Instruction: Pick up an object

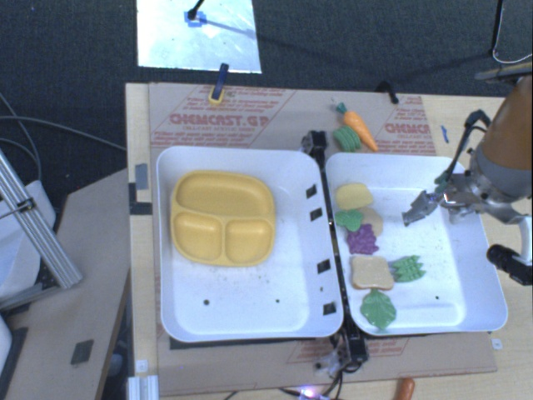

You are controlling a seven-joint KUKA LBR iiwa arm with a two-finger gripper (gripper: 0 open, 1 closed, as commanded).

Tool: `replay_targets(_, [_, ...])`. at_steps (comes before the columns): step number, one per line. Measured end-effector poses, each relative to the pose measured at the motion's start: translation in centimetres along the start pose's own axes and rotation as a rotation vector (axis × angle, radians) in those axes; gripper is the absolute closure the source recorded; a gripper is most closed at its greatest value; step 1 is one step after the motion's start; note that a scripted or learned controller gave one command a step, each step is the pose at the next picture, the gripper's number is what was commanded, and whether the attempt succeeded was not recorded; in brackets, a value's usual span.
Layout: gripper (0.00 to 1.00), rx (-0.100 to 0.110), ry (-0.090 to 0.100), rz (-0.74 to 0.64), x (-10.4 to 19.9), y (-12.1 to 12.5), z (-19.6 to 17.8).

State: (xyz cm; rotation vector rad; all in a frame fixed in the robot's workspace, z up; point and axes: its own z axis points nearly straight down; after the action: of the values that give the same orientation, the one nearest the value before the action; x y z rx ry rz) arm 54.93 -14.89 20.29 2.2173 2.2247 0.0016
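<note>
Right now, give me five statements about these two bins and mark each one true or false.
1. The yellow divided plate lies in the left bin. True.
2. The toy carrot lies inside the right bin. False: it lies on the board beyond that bin's far rim.
3. The purple grapes are in the right bin. True.
4. The gripper holds the bread slice. False: the slice lies on the bin floor, apart from it.
5. The arm is over the left bin. False: it is over the right bin.
</note>
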Motion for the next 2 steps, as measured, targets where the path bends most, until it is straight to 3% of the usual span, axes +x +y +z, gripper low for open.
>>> replay_targets(1, [0.0, -0.004, -0.002, 0.001, 5.6, -5.3, 11.4])
replay_targets(2, [0.0, -0.005, -0.001, -0.002, 6.0, -0.9, 7.6])
